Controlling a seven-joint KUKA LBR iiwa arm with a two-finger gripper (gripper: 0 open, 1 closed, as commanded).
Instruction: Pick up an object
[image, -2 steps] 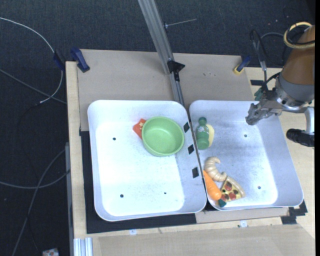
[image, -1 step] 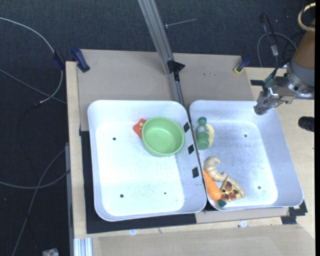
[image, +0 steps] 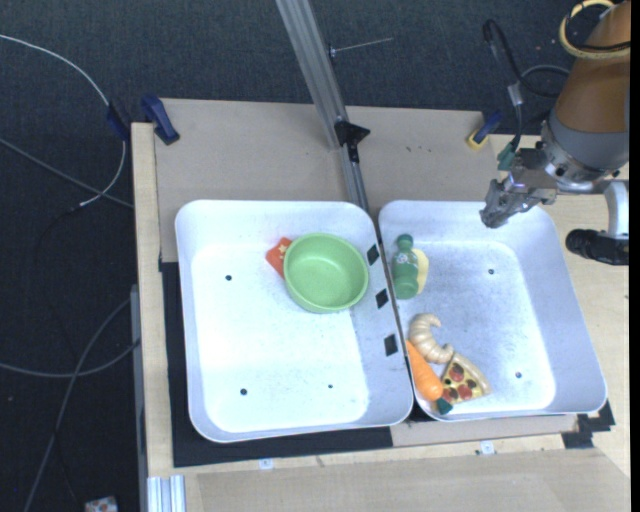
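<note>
My gripper (image: 497, 214) hangs over the far edge of the right bin (image: 520, 300), apart from every object, with nothing visible between its fingers. In that bin a green bottle (image: 404, 267) lies by the left wall on a pale yellow piece (image: 422, 265). Nearer the front are a beige croissant (image: 430, 336), an orange carrot (image: 424, 373) and a pizza slice (image: 464, 380). In the left bin (image: 270, 380) a green bowl (image: 325, 272) sits at the far right, partly covering a red-orange object (image: 277, 254).
A grey metal pole (image: 330, 90) slants down from the top to the divider between the bins. Blue clamps (image: 158, 118) (image: 486, 128) hold the bench's far edge. Cables run over the dark floor at left.
</note>
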